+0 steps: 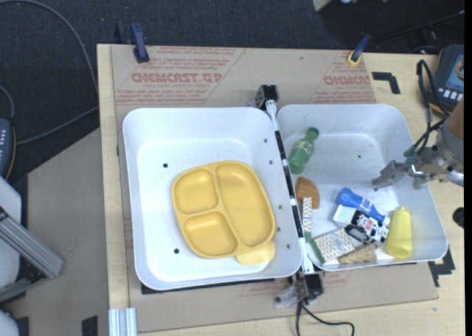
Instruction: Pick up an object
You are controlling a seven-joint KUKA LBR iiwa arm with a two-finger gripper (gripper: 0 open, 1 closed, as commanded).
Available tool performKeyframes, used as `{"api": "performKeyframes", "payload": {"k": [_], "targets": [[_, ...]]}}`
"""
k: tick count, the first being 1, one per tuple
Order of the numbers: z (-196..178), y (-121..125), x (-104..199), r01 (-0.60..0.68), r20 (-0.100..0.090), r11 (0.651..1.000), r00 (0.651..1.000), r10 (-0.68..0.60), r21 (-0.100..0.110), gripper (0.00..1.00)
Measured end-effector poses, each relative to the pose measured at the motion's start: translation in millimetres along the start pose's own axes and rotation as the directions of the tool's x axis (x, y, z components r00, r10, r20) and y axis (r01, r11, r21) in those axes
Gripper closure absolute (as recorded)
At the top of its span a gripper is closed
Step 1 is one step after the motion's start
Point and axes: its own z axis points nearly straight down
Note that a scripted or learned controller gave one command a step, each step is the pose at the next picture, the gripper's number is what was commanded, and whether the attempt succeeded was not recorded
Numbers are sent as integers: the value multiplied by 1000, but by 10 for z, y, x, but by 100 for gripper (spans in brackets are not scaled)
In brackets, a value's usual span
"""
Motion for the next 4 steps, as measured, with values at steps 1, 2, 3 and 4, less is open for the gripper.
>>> {"api": "performKeyframes", "payload": {"k": [1,2,3,4], "targets": [[-90,400,590,3,-1,1000,1000,-3,0,0],[744,-110,927,1,-2,1000,1000,-1,3,0],[159,1030,759,2,-1,1000,1000,-2,-1,0],[780,-42,1104,1,-2,1000,1000,-1,-1,0]]}}
